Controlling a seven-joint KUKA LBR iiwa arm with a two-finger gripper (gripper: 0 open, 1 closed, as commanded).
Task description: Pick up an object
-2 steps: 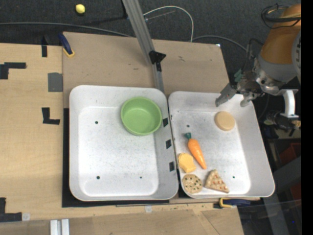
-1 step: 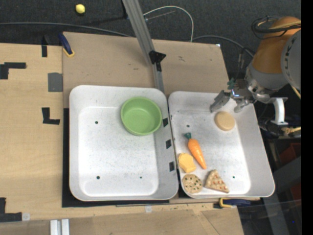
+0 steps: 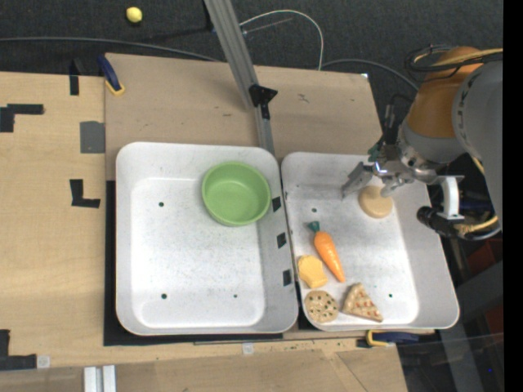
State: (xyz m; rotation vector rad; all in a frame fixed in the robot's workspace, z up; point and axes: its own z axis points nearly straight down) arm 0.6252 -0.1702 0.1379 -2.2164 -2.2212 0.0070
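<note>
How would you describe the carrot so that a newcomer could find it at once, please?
Look in the right-hand white bin, near its left wall. The carrot lies at a slant there, just above the yellow piece and the cookie. It alone is bright orange, tapered, with a green top.

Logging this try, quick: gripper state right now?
Gripper: open, fingers spread over the tan round piece in the right bin, holding nothing.

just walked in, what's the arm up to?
The KUKA arm reaches in from the right, its gripper open just above a round beige piece near the top of the right bin. Nothing is lifted yet. A toy carrot, yellow piece, cookie and pizza slice lie lower in that bin. A green bowl sits in the left bin.
</note>
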